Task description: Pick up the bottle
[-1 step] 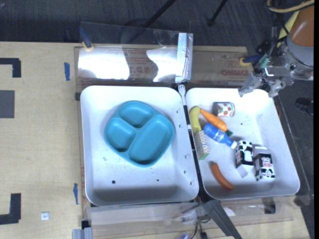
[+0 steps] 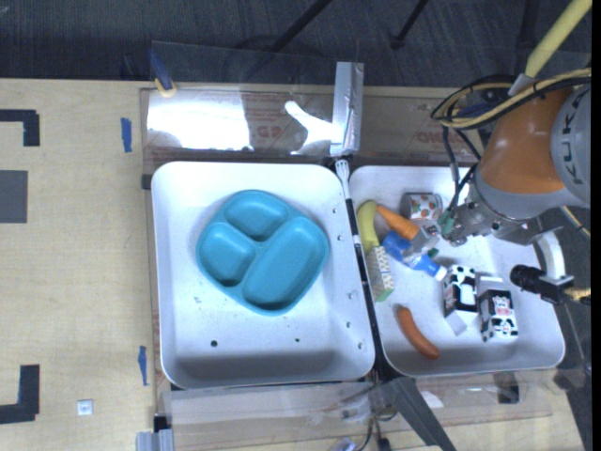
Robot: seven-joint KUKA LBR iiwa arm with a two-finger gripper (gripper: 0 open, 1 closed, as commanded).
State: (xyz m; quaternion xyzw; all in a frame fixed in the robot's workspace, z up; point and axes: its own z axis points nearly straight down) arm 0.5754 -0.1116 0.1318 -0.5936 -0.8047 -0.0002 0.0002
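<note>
The bottle is small and blue with a pale section. It lies on its side in the right bin, just below an orange carrot. My gripper hangs low over the same bin, to the right of the bottle and slightly nearer the front. Its black-and-white fingers stand apart and open, with nothing between them. A short gap separates the left finger from the bottle's right end.
A yellow banana lies along the right bin's left wall, with a patterned packet below it. A small printed box sits at the back, and a brown sausage at the front. The left bin holds a blue divided plate.
</note>
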